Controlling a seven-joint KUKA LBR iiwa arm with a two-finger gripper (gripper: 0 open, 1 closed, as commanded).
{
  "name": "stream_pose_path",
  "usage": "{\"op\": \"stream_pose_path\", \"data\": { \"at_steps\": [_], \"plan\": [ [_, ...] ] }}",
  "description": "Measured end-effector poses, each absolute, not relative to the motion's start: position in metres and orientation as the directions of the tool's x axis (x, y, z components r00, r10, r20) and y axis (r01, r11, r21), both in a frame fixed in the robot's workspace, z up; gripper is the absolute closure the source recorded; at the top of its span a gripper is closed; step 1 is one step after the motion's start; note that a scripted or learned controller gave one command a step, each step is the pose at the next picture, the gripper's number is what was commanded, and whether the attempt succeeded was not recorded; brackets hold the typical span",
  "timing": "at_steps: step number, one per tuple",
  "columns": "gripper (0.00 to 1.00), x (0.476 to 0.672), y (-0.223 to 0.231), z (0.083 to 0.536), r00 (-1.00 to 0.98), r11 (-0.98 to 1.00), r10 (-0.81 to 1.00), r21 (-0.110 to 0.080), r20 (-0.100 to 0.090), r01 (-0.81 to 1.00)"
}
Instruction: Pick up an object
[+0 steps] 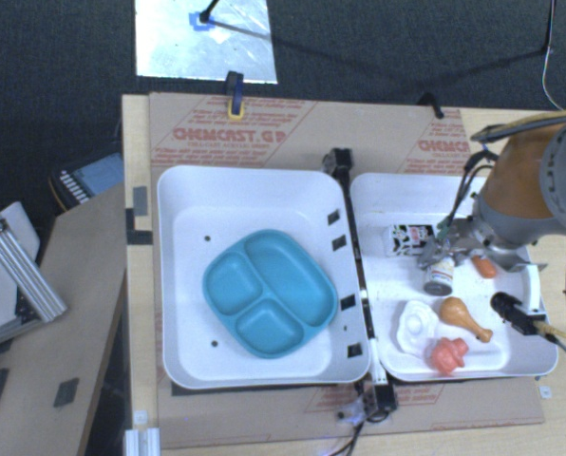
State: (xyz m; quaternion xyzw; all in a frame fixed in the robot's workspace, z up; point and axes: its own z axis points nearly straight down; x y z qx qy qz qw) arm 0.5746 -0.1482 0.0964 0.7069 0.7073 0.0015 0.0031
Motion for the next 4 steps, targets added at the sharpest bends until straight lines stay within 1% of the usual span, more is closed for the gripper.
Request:
{"op": "stream_pose_path", "data": {
  "at_steps": [1, 2, 3, 4],
  "plan": [
    [1.0, 0.576, -0.149, 0.139, -0.003, 0.003, 1.0, 0.005, -0.001, 1.0],
    [1.0, 0.572, -0.146, 0.202, -0.004, 0.004, 1.0, 0.008, -0.002, 1.0],
    [1.0, 0.573, -0.146, 0.22, -0.005, 0.005, 1.0, 0.004, -0.001, 1.0],
    [1.0, 0.565, -0.093, 0.231, -0.01, 0.01, 1.0, 0.003, 0.002, 1.0]
  ]
}}
